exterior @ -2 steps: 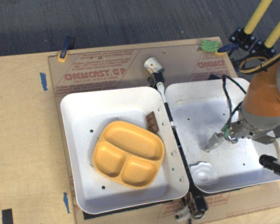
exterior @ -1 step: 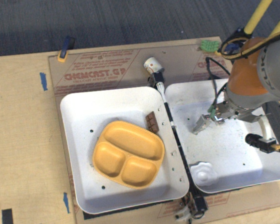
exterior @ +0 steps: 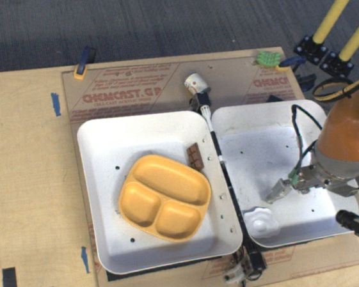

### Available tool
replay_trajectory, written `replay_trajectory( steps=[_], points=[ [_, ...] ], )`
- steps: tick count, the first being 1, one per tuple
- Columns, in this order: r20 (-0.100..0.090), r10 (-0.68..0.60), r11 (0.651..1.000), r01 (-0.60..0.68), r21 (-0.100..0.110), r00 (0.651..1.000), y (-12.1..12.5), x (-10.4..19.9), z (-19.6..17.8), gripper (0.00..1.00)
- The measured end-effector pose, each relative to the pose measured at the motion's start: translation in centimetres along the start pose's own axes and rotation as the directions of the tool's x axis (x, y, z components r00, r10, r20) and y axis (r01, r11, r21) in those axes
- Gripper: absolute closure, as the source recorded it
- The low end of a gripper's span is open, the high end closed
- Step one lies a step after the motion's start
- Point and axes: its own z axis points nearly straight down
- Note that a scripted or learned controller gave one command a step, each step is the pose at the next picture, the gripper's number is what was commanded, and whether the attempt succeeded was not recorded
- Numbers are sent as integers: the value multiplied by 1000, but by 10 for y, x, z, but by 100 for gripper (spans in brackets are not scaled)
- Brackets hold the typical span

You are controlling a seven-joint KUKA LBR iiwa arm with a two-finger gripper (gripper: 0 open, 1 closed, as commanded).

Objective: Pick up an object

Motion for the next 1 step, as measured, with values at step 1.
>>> replay_trajectory(
  steps=[1],
  points=[
    [-1, 159, 987, -159, -1, 987, 45, 26, -51, 0]
  ],
)
